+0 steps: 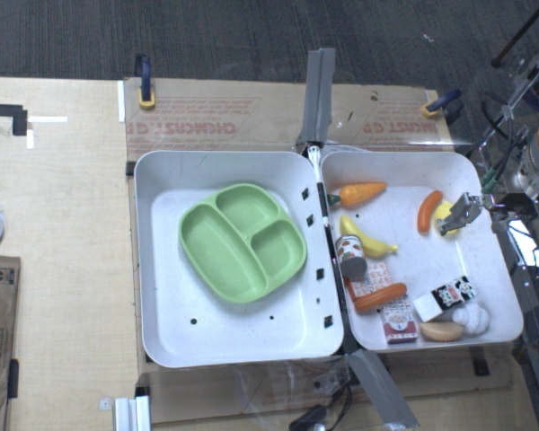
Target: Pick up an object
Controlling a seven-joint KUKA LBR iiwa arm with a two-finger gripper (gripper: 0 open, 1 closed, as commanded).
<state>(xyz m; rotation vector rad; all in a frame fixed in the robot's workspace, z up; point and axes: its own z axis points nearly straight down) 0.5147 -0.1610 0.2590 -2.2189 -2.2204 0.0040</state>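
Note:
The right bin (485, 241) holds several toy foods. An orange carrot (361, 192) lies at its back left, with a yellow banana (366, 240) below it. A red-orange pepper (428, 212) stands near the middle, and a small yellow piece (444, 212) sits just right of it. My gripper (460, 215) comes in from the right edge and hangs low over the bin, right beside that yellow piece. Whether it touches the piece is unclear. A small can (352, 260), a red sausage (379, 297) and a red packet (398, 321) lie toward the front.
A cow-patterned carton (445, 298), a white lumpy item (472, 316) and a tan bread roll (441, 331) crowd the right bin's front right corner. A green divided plate (243, 241) lies in the left bin (162, 330). Cables and arm hardware (512, 151) stand at the far right.

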